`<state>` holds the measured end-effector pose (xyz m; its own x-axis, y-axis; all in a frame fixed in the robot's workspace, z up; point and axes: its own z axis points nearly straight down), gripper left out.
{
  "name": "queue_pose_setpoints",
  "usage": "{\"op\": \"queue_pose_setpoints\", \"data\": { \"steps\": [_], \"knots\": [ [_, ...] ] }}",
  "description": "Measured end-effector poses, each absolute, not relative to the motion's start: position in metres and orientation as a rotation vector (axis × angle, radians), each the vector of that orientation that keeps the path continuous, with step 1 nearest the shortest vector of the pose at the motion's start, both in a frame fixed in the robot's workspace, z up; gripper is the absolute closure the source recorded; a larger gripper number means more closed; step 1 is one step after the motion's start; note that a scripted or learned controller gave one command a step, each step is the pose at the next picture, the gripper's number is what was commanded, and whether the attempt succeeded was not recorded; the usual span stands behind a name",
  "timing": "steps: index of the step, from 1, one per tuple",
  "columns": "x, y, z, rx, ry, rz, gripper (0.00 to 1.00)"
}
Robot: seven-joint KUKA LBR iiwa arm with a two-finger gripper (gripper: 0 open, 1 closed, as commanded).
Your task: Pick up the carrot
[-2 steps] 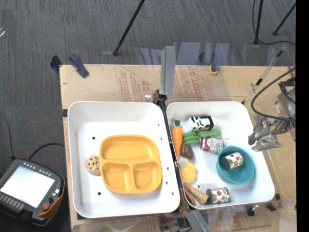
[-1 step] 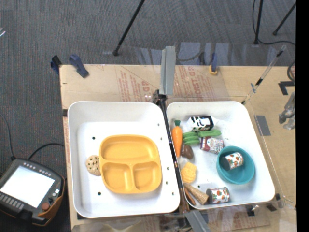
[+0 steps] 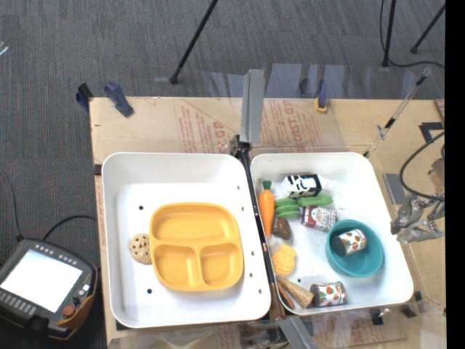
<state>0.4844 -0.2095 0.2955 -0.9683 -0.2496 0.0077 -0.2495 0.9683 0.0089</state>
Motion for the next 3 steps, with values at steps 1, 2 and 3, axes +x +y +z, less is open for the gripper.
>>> {"op": "queue_pose_setpoints", "data": {
  "steps": [1,2,3],
  "knots": [
    [0.487,-0.194,0.318,0.459,-3.111,-0.001,1.00],
    [0.502,-0.212,0.408,0.714,-3.066,0.002,1.00],
    [0.488,-0.212,0.318,0.710,-3.054,-0.012,1.00]
  ]
}}
